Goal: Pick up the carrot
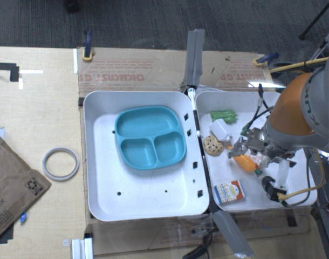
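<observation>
Carrot [244, 162] lies in the bin on the view's right [234, 98], near its middle, orange and slanted, not yet clear of the floor as far as the camera view lets me judge; the pincer [249, 150] sits right over its upper end, touching or all but touching it, and whether it is open, closed or gripping the carrot I cannot tell from this angle (the wrist and its fittings crowd that spot). So the reach looks done, while the grasp is unconfirmed and the lift is left to do.

Room around the carrot is tight on the side toward the other bin: a round cookie [211, 144] and a white block [219, 128] lie near, with a green item [224, 115] beyond them toward the far rim; a small carton [230, 191] lies by the near rim, apart from the carrot. Between carrot and carton the bin floor is bare; straight up looks like the freest way out.

Left of the dividing rims, the second bin [100, 161] holds a teal divided plate [151, 136], with bare floor along its near side. Out on the bench [35, 107] rest a tape ring [60, 162] and a brown cardboard piece [11, 185], both well apart from the work.
</observation>
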Robot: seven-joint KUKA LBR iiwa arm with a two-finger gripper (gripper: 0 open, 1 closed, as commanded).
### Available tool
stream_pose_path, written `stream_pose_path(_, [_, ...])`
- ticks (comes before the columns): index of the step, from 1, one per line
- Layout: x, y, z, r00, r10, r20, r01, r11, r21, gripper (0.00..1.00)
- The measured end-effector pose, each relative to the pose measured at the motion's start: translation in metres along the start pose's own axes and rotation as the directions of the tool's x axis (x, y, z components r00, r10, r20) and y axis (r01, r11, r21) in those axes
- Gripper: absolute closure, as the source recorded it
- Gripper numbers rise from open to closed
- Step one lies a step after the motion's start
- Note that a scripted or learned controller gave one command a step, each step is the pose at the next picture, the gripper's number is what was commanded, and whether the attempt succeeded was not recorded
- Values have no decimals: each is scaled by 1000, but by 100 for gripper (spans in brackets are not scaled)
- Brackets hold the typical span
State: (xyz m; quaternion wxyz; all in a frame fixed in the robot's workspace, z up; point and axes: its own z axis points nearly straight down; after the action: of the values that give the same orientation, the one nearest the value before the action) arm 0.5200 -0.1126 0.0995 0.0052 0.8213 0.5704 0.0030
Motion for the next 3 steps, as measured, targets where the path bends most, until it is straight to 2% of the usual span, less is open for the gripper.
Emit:
stream_pose_path(1, [-3, 2, -11, 1000, 3, 4, -3, 1000, -7, 100])
stream_pose_path(2, [-3, 1, -10, 1000, 4, 4, -4, 1000, -4, 0])
stream_pose_path(3, [-15, -24, 9, 999, 45, 0, -45, 999, 17, 0])
